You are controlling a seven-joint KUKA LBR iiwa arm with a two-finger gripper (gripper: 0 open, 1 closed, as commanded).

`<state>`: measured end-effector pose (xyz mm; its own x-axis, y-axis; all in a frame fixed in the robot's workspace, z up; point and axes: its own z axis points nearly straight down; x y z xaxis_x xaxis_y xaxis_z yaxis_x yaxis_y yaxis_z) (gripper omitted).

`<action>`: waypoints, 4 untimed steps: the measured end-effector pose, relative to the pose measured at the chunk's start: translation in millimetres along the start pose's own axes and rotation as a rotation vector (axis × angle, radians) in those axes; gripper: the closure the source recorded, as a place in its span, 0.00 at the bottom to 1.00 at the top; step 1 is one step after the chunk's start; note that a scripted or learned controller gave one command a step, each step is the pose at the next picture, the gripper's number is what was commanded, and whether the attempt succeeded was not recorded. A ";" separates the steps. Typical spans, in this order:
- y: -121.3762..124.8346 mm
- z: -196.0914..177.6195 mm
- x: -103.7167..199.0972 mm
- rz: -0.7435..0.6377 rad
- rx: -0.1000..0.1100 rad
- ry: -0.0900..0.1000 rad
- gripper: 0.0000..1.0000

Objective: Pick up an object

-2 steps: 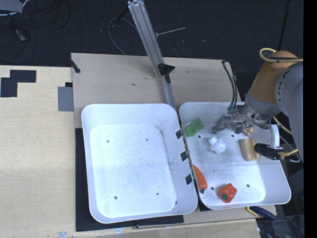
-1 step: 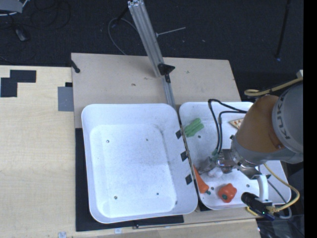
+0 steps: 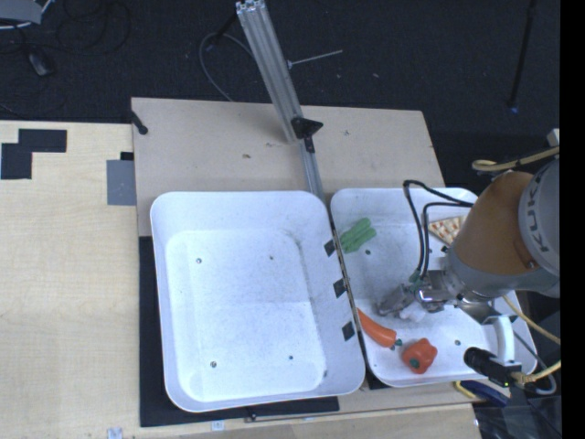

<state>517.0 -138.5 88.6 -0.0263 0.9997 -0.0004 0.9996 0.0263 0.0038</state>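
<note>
1. The gripper hangs low inside the right bin, near the middle of that bin's floor, with the grey arm and its orange band reaching in over the bin's right edge.
2. Whether the gripper is spread or closed cannot be told from this view; its metal tip is small and blurred against the white floor, and nothing can be seen held in it.
3. The nearest thing is the orange carrot-shaped toy, lying just beside the tip, toward the bin's front edge and close to the wall shared with the left bin. Its long axis runs at a slant, from the shared wall toward the front right corner.
4. A red, rounded toy with a green cap sits a little further on, near the front edge.
5. A green, ribbed, elongated piece lies toward the back of the right bin, against the shared wall, well apart from the tip.
6. All three look like smooth moulded plastic. In my judgement the carrot is the likeliest pick; a grasp across its narrow width, not along its length, would suit it.
</note>
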 end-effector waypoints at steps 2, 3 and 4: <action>47.1 0.2 29.0 0.027 0.000 -0.001 0.00; 32.8 -27.0 -6.1 0.019 0.003 -0.001 0.00; 107.7 1.9 29.7 0.024 0.003 0.000 0.00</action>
<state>624.0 -106.0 87.1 -0.0023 1.0000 -0.0006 1.0000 0.0023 0.0011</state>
